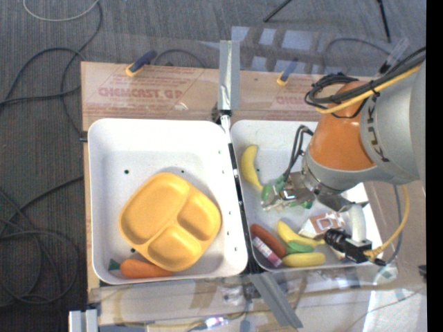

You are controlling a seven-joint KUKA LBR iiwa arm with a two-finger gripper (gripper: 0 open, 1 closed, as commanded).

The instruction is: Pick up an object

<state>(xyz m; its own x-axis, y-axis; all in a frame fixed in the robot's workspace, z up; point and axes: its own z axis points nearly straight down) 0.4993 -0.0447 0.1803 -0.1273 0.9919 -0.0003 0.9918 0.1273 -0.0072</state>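
The gripper (282, 194) hangs beside the banana (249, 167) (long axis running up-down); whether it's open, I cannot tell.

The grey arm (398, 126) comes in from the right side and bends down. Its orange band (339, 144) sits just above the wrist. The gripper (280, 194) hangs low at the end of the arm, pointing to the left, over the middle of the right bin.
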